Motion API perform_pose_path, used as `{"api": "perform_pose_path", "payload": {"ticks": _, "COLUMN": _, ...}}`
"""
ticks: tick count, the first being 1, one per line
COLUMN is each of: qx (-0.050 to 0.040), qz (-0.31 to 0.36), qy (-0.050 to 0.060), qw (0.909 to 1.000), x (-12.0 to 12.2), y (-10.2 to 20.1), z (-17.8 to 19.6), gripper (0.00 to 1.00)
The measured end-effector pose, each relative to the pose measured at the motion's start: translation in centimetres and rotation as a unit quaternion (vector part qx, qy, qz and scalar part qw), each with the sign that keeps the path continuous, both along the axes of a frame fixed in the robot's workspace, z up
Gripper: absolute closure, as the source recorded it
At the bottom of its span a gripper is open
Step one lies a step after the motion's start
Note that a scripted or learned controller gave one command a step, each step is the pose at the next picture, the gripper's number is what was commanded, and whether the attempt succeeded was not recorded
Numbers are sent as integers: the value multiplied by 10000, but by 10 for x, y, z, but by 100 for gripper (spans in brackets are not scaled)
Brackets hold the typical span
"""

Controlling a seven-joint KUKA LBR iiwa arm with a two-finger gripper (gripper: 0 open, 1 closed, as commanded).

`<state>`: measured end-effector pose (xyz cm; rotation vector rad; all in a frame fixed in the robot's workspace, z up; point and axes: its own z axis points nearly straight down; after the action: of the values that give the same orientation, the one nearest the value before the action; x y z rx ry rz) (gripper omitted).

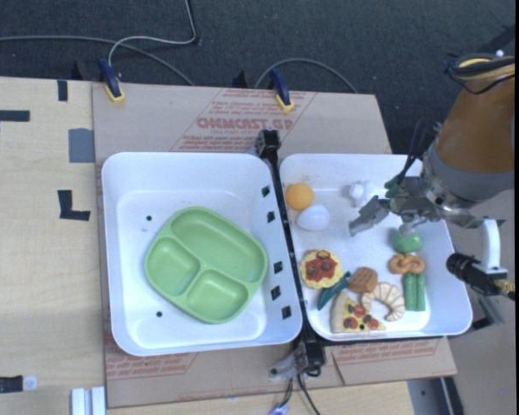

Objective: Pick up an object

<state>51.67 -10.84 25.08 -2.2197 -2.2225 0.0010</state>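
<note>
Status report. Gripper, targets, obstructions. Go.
Gripper low over right bin, nothing between its fingers. Toy foods loose in that bin: orange, pizza, croissant. Green tray in left bin, out of the way.

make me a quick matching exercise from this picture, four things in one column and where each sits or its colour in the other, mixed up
Things:
1. divided plate
2. orange ball
3. croissant
4. gripper

Descriptions:
A. over the right bin's upper half
B. green, in the left bin
C. by the divider at the right bin's top left
D. pale tan, near the right bin's front edge

Pairs: 1-B, 2-C, 3-D, 4-A
</note>
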Motion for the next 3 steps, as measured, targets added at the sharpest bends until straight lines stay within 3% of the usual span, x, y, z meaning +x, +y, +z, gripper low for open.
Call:
{"api": "perform_pose_path", "payload": {"ticks": 1, "qx": 4, "qz": -7, "qy": 10, "qw": 10000, "x": -33, "y": -36, "z": -81, "gripper": 0}}
{"api": "perform_pose_path", "payload": {"ticks": 2, "qx": 2, "qz": -5, "qy": -16, "qw": 10000, "x": -32, "y": -13, "z": -165, "gripper": 0}}
{"api": "perform_pose_path", "payload": {"ticks": 3, "qx": -10, "qz": -11, "qy": -29, "qw": 10000, "x": -31, "y": -14, "z": -154, "gripper": 100}}
